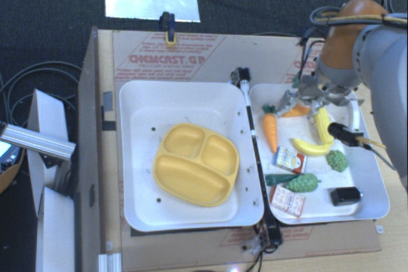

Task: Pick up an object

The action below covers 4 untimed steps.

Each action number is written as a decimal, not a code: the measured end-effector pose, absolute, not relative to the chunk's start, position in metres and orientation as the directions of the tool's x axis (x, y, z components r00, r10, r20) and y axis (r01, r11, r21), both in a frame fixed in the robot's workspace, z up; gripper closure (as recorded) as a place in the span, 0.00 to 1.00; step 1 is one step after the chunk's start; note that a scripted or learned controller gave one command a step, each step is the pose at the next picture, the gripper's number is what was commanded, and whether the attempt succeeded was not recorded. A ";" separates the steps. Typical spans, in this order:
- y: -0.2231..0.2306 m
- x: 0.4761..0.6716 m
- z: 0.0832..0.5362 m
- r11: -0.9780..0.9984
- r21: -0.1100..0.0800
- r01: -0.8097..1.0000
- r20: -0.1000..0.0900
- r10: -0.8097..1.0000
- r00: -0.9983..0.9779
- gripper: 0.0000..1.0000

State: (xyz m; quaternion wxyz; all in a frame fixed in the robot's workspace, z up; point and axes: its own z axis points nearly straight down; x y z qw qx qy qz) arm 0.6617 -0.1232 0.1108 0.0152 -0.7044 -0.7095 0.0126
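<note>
Camera view: jaws (296,100) spread at right bin's (370,204) crowded back edge, above carrot (271,131).

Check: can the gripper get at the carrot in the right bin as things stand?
Probably yes. The carrot lies alone near the right bin's left wall, nothing on top of it. The gripper hangs just above and right of it. That wall beside it may crowd one finger.

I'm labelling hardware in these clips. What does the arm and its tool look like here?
The arm is bulky and rounded, light grey, with a glossy orange band near the wrist. Dark cables loop off beside the band. Below it a grey wrist section leads to the tool, a small metallic-grey assembly with thin angled parts; finer detail is too small to tell.
</note>
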 end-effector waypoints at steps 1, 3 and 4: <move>-0.096 0.640 0.087 0.002 0.008 1.000 -0.011 1.000 -0.002 0.00; -0.088 0.627 0.091 -0.002 0.023 1.000 0.003 1.000 0.002 0.00; -0.095 0.661 0.079 -0.004 -0.044 0.999 0.007 1.000 0.005 0.00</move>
